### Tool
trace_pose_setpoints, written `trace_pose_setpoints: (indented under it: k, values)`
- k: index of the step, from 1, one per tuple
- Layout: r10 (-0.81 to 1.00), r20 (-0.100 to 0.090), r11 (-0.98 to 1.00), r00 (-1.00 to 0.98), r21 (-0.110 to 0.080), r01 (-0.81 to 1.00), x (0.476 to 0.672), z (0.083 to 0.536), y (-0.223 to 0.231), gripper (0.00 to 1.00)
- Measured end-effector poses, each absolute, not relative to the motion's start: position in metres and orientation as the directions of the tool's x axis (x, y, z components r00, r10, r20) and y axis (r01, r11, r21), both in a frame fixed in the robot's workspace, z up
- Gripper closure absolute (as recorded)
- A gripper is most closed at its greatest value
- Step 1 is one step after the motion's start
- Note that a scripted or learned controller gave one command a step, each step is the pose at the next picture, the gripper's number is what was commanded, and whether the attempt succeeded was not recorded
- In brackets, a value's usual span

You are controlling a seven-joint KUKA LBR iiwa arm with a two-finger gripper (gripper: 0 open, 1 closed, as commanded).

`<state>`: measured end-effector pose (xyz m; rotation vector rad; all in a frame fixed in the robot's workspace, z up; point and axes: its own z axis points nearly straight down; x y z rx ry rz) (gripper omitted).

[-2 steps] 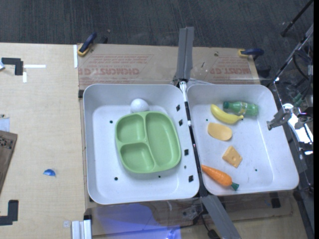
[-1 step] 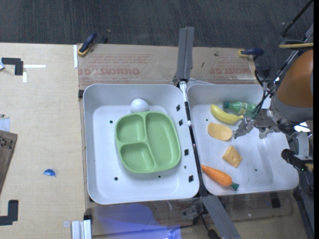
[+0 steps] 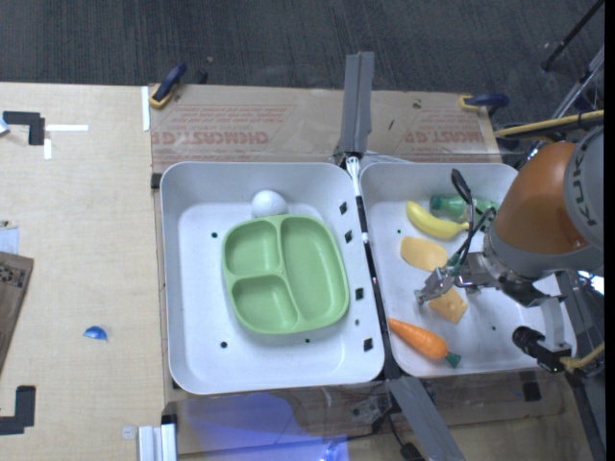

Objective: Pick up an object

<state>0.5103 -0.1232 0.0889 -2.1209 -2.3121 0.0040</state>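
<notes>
The right bin (image 3: 500,349) holds several toy foods. A yellow banana (image 3: 432,221) lies at its back, with a green piece (image 3: 448,203) just behind it. A pale orange flat piece (image 3: 423,253) sits in the middle, and an orange carrot (image 3: 419,338) lies near the front left corner. A tan cheese-like wedge (image 3: 449,306) rests mid-bin. My gripper (image 3: 435,286) is low in the bin, right at the wedge's upper left edge. The arm's orange band and grey wrist cover the bin's right side.
The left bin (image 3: 192,334) holds a green divided plate (image 3: 285,274) and a small white ball (image 3: 268,202) behind it. A grey divider post (image 3: 356,104) stands between the bins at the back. A small blue item (image 3: 94,333) lies on the bench at left.
</notes>
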Motion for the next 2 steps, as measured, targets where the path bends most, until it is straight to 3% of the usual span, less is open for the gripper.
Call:
trace_pose_setpoints:
  k: [1, 2]
  values:
    - [0.997, 0.001, 0.082, -0.082, -0.007, 0.997, 0.511, 0.095, -0.125, 1.00]
    - [0.999, -0.001, 0.039, -0.039, -0.005, 0.999, 0.539, 0.188, -0.072, 1.00]
